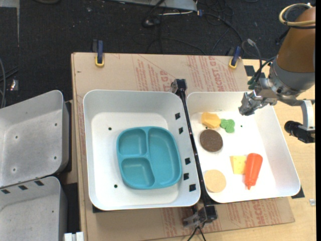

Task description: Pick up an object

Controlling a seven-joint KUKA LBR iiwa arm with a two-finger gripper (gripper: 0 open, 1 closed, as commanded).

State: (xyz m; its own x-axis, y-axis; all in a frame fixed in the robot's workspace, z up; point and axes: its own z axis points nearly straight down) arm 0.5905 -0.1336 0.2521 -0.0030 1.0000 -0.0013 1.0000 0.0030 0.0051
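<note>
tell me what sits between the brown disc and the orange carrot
In the camera view, a yellow block lies between the brown disc and the orange carrot, touching the carrot.

arm: reaches in from right, orange band above wrist | hand: low, tilted down-left

Bins: smooth white plastic, slight sheen. Tray: teal plastic, smooth. Table: matt brown cardboard, red print. Carrot: glossy orange plastic. Brown disc: matt, rough-looking
</note>
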